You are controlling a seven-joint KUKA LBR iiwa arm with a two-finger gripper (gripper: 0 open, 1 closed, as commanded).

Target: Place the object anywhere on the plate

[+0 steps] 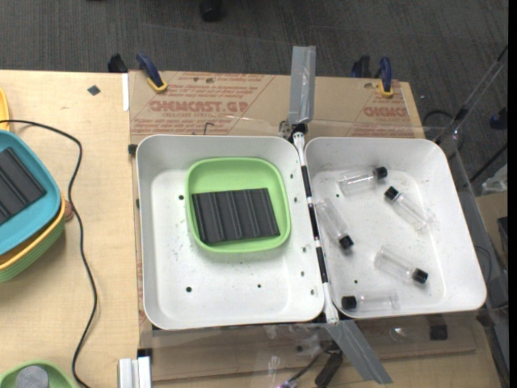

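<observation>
A square green plate (238,180) sits in the upper middle of the left white bin (161,249). A dark ribbed rectangular pad (236,215) lies flat on the plate. The right white bin (452,217) holds several clear plastic vials with black caps: one near the top (362,181), one at the upper right (405,205), one by the left wall (333,226), one at the lower right (401,267) and one along the front (370,301).
Stacked teal and green plates (24,208) holding a dark pad stand at the far left of the bench. A black cable (81,241) runs down the wooden bench. Cardboard with blue clamps (150,71) lies behind the bins. A grey bracket (301,91) rises between the bins.
</observation>
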